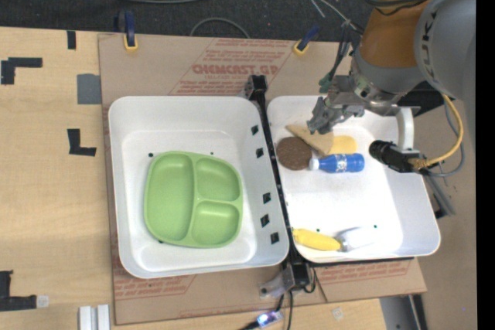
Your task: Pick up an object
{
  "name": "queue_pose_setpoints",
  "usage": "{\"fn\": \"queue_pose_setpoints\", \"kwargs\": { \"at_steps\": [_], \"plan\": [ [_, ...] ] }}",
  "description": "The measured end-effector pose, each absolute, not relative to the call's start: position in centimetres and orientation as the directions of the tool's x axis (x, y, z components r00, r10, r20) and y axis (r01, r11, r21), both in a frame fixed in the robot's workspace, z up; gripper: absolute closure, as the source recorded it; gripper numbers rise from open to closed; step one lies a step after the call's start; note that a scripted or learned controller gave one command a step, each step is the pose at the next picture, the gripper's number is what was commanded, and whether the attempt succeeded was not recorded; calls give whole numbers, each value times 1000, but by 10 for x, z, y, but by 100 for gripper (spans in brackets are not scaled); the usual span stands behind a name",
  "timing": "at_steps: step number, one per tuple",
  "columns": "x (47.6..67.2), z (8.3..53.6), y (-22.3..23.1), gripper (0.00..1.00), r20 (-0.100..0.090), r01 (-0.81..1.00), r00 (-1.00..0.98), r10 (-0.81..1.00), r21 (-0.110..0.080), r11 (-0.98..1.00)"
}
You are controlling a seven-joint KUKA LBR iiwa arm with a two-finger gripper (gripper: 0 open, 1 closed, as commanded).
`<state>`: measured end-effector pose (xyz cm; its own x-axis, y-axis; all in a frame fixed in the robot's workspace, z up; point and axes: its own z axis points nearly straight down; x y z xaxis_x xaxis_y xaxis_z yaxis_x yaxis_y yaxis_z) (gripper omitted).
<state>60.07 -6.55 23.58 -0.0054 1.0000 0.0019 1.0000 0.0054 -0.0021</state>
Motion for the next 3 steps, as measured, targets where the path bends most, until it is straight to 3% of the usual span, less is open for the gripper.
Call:
{"fn": "queue_pose_setpoints", "kwargs": {
  "at_steps": [2,3],
  "plan": [
    [553,246,26,100,2,1000,-6,1000,-4,6],
    [528,225,76,100,1,1000,-6,1000,-6,6]
  ]
}}
